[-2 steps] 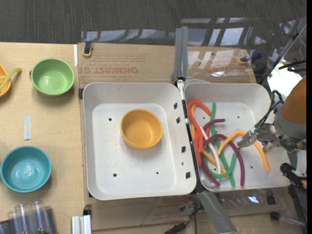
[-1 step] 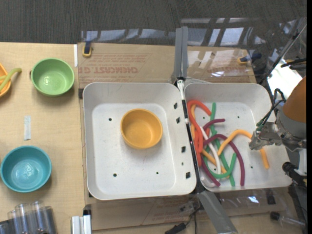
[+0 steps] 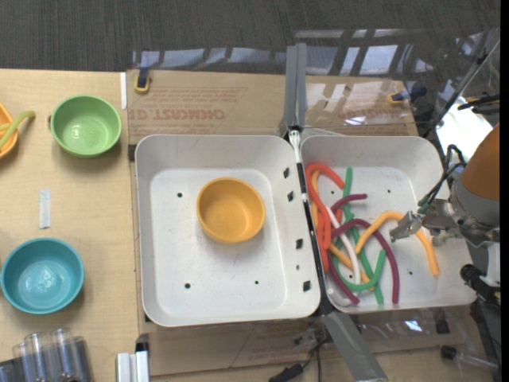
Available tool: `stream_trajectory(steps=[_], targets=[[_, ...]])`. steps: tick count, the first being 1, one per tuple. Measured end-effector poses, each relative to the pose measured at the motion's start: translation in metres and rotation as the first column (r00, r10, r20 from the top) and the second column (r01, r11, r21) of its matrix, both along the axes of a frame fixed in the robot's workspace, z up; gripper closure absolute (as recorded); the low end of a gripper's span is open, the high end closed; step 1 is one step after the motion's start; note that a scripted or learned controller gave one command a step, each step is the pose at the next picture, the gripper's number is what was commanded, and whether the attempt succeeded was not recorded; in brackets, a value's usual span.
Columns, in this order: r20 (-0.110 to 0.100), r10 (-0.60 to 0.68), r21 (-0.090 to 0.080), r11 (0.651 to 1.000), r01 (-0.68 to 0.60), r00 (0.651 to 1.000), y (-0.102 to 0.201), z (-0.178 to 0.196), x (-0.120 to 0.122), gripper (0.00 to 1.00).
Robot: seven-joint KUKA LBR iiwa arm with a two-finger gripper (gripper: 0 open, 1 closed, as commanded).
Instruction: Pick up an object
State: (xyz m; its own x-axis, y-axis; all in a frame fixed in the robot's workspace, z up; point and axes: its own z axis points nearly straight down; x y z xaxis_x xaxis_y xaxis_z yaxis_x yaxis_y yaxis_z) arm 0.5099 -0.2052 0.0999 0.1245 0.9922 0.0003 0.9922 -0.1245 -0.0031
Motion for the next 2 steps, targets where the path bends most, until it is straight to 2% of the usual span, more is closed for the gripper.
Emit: stream_trajectory(steps=[1, 2], targets=[[-0.001, -0.001, -0.001, 1.000, 0.001, 1.000, -0.0007, 0.0085, -0.0001, 1.00], [-0.001, -0.001, -0.001, 1.000, 0.001, 1.000, -0.0007, 0.0085, -0.0001, 0.00]])
